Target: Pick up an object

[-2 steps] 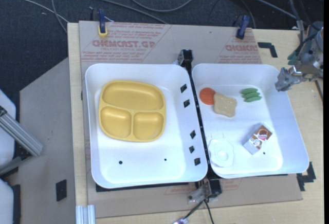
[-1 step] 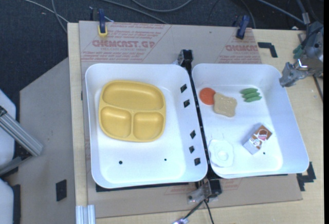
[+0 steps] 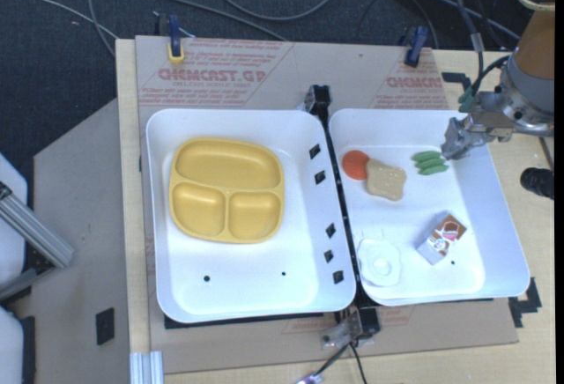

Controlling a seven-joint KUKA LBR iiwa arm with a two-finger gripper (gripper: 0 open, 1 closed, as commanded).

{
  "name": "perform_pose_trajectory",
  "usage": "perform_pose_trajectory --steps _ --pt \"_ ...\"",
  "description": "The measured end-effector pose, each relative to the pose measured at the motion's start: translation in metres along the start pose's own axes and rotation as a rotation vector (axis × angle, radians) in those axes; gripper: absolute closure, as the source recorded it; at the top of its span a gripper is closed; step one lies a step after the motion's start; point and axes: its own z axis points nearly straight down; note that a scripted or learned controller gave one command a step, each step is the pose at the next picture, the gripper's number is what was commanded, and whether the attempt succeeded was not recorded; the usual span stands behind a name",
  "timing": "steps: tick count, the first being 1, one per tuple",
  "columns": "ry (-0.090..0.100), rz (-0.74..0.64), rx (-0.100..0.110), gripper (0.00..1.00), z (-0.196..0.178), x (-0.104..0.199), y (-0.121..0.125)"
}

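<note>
The right bin point(image 3: 493, 197) holds a red round piece point(image 3: 355, 164), a tan bread-like slice point(image 3: 386, 180), a green bean-like item point(image 3: 430, 163), a small red-and-white carton point(image 3: 441, 239) and a white round lid point(image 3: 381, 261). My gripper point(image 3: 456, 143) hangs at the right bin's back right, just to the right of the green item and slightly above it. Nothing shows between its fingers.
A yellow three-compartment plate point(image 3: 227, 188) lies in the left bin point(image 3: 176, 285). A black divider with clips point(image 3: 330, 197) runs between the bins. Blue clamps point(image 3: 176, 37) hold the board at the back, and cables trail over the dark floor behind.
</note>
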Motion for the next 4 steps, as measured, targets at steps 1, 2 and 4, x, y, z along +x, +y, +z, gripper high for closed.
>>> perform_pose_trajectory --steps 1,2,4 --pt "-0.001 0.001 0.001 1.00 0.019 0.050 -0.011" --pt "0.000 0.001 0.001 1.00 0.032 0.098 -0.017" --pt "-0.001 0.000 0.002 1.00 0.050 0.198 -0.047"
